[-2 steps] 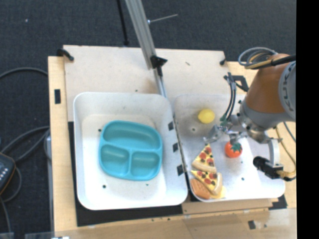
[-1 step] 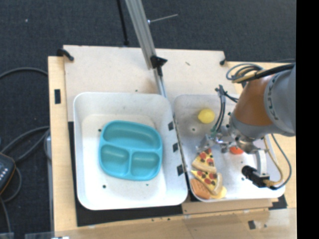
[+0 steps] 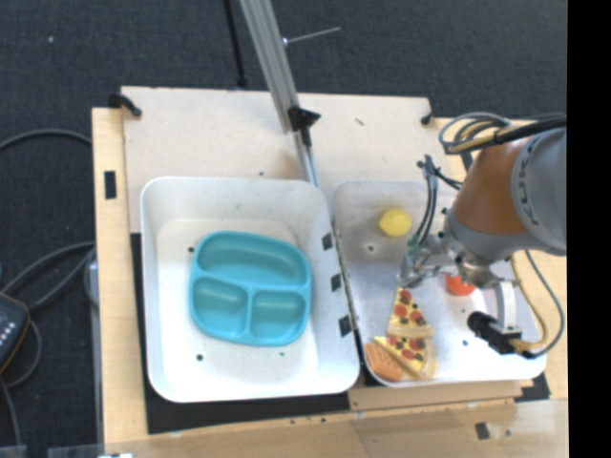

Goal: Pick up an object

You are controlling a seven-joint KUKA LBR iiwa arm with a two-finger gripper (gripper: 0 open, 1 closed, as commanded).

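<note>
Likely target: flat toy pizza slice of stiff plastic, yellow with red pepperoni dots [image 3: 409,324], lying in the right shallow white bin [image 3: 368,208], just below the end effector [image 3: 416,267] and close to it, tip pointing up toward it. Judging by looks it is light, rigid and slick, and so thin that the only real hold is across its narrow width near the tip, or on the thicker crust edge; a flat pinch from above could slip off.

Touching the slice's lower-left end sits a tan bun-like toy food piece [image 3: 382,358], farther below the end effector at the bin's bottom rim. A small round yellow ball, lemon-like [image 3: 394,222], lies just above-left of the end effector; it may roll if nudged. A small orange-red object [image 3: 460,285] peeks out just right of it, partly under the wrist. Cannot tell whether the end effector is wide or narrow; it is too small and cluttered to read, and nothing visibly held.

Well to the left, in the left white bin [image 3: 162,203], rests a teal plastic divided plate [image 3: 250,287]. Both bins sit on the tabletop [image 3: 210,132].
</note>
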